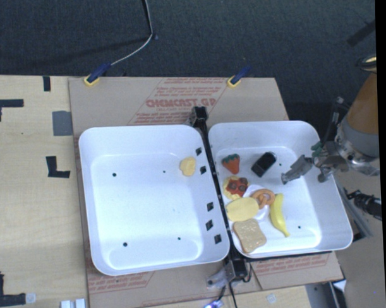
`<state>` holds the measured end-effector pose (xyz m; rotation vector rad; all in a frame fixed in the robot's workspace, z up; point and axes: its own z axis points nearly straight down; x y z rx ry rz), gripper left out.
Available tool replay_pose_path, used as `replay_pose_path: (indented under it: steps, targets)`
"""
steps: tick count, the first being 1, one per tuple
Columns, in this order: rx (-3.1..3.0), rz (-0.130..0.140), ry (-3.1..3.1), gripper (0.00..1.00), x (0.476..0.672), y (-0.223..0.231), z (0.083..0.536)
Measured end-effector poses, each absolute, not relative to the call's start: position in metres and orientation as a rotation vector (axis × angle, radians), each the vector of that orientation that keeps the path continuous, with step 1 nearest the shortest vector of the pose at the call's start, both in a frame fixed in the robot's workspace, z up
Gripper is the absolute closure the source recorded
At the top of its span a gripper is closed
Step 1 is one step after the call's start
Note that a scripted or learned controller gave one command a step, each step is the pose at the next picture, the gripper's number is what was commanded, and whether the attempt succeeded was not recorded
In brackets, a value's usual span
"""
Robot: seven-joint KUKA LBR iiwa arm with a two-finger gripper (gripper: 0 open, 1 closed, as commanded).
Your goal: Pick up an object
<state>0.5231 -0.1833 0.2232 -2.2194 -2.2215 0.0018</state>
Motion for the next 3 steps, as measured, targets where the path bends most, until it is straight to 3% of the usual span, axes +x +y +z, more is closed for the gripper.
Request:
replay_pose_path:
  steps: [1, 2, 3]
  targets:
    - [-2.206, 0.008, -2.219, 0.0, 0.544, -0.126, 0.091]
    - [-2.22, 0.004, -2.218, 0.0, 0.493, -0.105, 0.086]
    - [-2.219, 0.003, -2.219, 1.0, 0.495, -0.106, 0.096]
